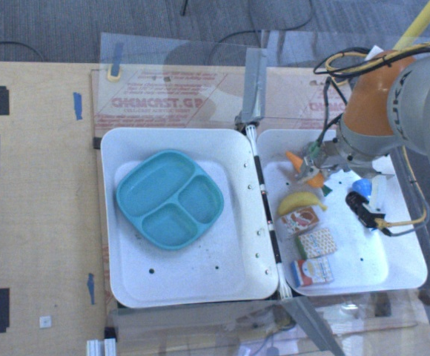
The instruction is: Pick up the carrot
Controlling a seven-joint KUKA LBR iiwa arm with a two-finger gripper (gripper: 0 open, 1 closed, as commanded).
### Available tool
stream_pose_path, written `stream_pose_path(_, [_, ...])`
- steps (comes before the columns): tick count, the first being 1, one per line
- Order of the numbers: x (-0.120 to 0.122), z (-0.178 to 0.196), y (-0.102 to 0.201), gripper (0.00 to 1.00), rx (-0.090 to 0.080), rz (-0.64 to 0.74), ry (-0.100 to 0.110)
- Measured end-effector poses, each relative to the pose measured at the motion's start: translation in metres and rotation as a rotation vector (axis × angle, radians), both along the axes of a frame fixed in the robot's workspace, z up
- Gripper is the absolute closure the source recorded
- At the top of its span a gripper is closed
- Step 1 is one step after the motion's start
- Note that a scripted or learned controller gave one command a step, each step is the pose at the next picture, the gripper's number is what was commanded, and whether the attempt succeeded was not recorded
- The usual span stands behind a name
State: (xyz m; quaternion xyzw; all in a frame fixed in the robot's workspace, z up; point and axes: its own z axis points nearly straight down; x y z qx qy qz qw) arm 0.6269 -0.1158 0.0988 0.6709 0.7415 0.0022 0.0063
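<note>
Carrot (pixel 302 163) lying in right bin (pixel 408 265), far-left part, long axis slanting far-left to near-right. Gripper (pixel 316 160) hovering at it; grip state: cannot tell.

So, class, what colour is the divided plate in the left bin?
Teal blue; the plate shows best in the camera view.

Two white bins (pixel 126 273), one teal plate (pixel 169 199) (three-sectioned), one carrot (pixel 304 167), one banana (pixel 301 201).
</note>
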Motion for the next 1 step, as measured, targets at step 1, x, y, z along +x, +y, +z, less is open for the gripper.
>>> stream_pose_path(1, [-0.0408,0.0473,-0.0091,1.0,0.006,-0.112,0.013])
